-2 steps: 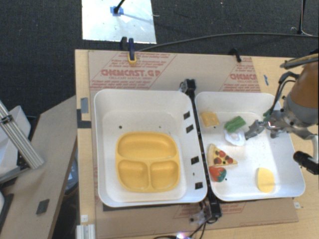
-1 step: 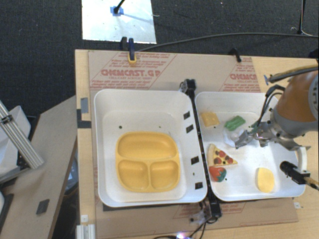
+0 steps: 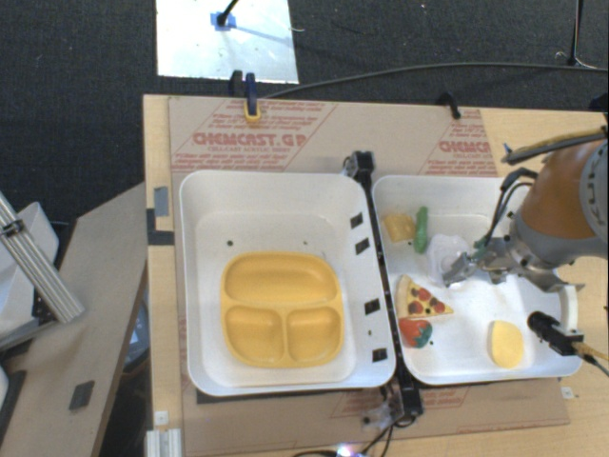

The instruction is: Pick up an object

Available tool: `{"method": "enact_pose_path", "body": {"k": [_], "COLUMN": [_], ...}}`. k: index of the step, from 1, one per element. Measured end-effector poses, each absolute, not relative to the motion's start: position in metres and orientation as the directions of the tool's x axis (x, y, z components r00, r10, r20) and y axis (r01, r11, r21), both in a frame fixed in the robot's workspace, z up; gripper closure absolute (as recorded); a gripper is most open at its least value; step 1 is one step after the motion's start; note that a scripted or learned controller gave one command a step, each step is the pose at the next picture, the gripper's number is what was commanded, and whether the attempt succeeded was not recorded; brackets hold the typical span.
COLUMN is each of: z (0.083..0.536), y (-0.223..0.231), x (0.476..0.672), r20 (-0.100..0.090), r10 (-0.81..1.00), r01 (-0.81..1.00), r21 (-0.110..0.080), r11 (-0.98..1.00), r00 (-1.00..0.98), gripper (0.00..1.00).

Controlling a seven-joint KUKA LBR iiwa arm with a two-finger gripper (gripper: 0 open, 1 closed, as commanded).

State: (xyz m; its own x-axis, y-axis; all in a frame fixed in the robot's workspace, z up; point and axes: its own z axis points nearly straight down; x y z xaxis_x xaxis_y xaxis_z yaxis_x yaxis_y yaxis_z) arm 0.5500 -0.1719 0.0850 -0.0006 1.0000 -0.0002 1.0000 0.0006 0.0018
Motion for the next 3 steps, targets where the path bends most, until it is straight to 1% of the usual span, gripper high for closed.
{"method": "enact_pose_path", "body": {"k": [1, 2, 3], "z": [0.098, 0.157, 0.203], "y": [-0.172, -0.177, -0.174], "x": [0.552, 0.546, 0.552], "r20": [-0.001, -0.002, -0.002], "r10": [1.0, 1.0, 1.0], "r01": [1.0, 1.0, 1.0], "r21": [0.007, 0.006, 0.006], "r11": [0.001, 0.0, 0.005], "r00": [-0.001, 0.0, -0.005], "gripper": [1.0, 1.0, 1.0]}}
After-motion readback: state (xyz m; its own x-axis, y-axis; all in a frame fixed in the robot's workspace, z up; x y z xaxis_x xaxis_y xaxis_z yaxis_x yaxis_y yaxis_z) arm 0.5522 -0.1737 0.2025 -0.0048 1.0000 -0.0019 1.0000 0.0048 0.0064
